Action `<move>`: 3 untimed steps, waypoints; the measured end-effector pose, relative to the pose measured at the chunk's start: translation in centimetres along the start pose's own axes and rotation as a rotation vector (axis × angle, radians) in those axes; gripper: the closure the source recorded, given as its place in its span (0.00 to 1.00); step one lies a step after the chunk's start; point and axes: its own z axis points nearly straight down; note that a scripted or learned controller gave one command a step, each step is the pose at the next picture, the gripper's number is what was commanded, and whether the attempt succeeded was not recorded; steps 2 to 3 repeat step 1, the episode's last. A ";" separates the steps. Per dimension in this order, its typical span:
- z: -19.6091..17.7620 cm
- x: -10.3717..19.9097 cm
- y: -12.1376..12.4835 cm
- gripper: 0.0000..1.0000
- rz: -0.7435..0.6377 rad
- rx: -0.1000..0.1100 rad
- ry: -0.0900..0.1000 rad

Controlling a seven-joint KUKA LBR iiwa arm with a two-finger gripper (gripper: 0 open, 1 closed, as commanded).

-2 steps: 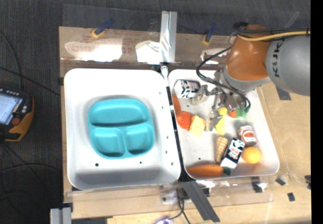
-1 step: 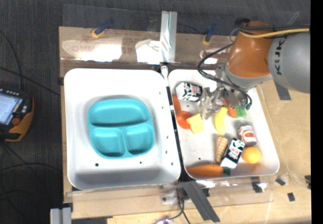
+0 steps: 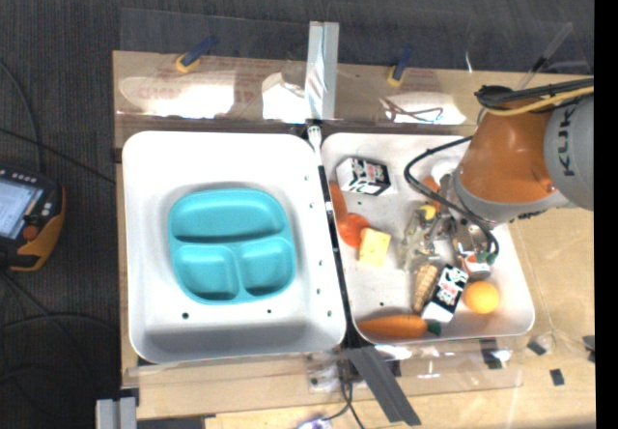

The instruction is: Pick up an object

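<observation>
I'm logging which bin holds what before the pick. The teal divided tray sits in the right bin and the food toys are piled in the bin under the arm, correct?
Not quite. The camera view shows the teal divided tray in the left bin, not the right. The rest holds: the food toys, such as the orange and carrot, lie in the right bin under the arm.

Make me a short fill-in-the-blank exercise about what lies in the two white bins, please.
1. The teal tray has ____ compartments.
2. The teal tray lies in the ____ bin of the camera view.
3. The yellow block lies in the same bin as the ____ ball.
4. The arm's band is ____.

Missing words: three; left; orange; orange
</observation>
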 end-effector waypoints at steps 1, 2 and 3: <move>0.2 0.1 0.0 0.00 0.000 0.000 0.002; 0.2 0.1 0.0 0.00 0.000 0.000 0.002; 0.2 0.1 0.0 0.00 0.000 0.000 0.002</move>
